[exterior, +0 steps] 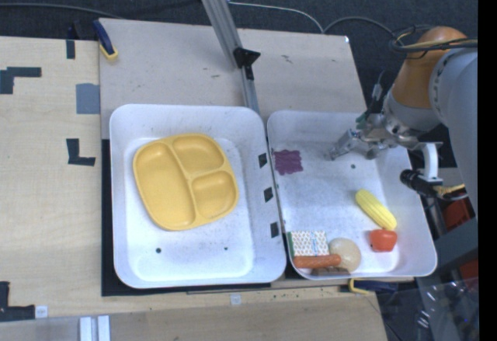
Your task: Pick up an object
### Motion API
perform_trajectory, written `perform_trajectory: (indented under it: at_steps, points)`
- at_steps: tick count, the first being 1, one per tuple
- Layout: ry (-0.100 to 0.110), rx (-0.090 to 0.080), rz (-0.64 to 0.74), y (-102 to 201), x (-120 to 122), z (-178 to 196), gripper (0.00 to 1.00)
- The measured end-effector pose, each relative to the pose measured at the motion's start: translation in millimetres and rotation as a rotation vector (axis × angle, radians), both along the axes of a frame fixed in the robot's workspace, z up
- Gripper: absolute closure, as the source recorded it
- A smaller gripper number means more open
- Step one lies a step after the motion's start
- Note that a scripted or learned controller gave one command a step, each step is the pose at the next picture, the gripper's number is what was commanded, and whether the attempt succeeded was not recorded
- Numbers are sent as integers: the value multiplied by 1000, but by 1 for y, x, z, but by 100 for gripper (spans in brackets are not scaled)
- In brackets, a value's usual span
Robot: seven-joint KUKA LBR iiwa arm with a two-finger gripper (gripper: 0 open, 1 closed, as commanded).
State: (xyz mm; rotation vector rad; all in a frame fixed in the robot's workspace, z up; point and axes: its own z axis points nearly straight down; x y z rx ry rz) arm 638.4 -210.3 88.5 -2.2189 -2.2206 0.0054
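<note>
While the gripper [347,147] hangs spread and empty over the bare upper floor of the right bin [326,200], nothing is picked yet: the toy corn cob [376,209] lies apart toward the lower right, ungrasped.

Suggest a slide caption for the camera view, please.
Gripper poised over right bin holding corn, tomato and purple piece.

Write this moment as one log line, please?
arm: over right bin | gripper: holding nothing seen | corn, tomato: in bin | yellow tray: left bin
</note>
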Motion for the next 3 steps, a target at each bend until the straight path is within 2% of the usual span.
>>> perform_trajectory:
  at_steps: [1,2,3]
  points:
    - [-1,0,0,0,-26,0,0]
    - [21,-4,-1,31,36,-1,0]
    - [32,25,-2,6,38,-3,0]
